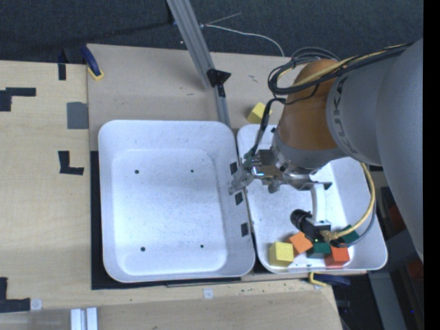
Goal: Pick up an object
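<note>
The end effector (251, 172) hangs over the left rim of the right bin (361, 184), just beside the left bin (110, 184). Whether it is open or closed cannot be told. Below it and to its right, by that bin's near edge, a yellow block (280, 253), orange block (300, 241), green piece (347, 238) and red block (337, 256) cluster. Above it, a second yellow block (258, 112) sits on the desk (158, 81).

Pale wooden bench (41, 205), black tape marks (65, 162); dark carpet floor (82, 5) beyond.
</note>
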Controlling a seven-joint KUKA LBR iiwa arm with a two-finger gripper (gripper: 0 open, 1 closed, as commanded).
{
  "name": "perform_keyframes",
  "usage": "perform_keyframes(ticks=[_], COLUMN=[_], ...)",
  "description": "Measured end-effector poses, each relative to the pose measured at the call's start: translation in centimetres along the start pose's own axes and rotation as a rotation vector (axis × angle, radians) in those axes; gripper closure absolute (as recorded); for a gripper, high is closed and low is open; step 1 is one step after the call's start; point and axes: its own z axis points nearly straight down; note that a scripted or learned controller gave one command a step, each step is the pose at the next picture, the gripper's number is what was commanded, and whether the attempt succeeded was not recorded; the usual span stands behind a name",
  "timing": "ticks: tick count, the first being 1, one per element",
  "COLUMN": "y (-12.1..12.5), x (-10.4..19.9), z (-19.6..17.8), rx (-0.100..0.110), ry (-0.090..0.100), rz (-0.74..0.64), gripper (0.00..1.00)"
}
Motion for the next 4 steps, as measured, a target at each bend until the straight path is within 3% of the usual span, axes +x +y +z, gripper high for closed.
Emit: perform_keyframes(ticks=[1, 2, 3, 4], y=[7.4, 0.4, -0.7, -4.2], x=[0.1, 4.6, 4.3, -0.5], z=[-0.1, 0.0, 0.0, -13.0], rx=[-0.007, 0.003, 0.000, -0.011], ry=[0.001, 0.004, 0.001, 0.002], rz=[-0.006, -0.008, -0.003, -0.003], gripper=[0.00, 0.00, 0.00, 0.00])
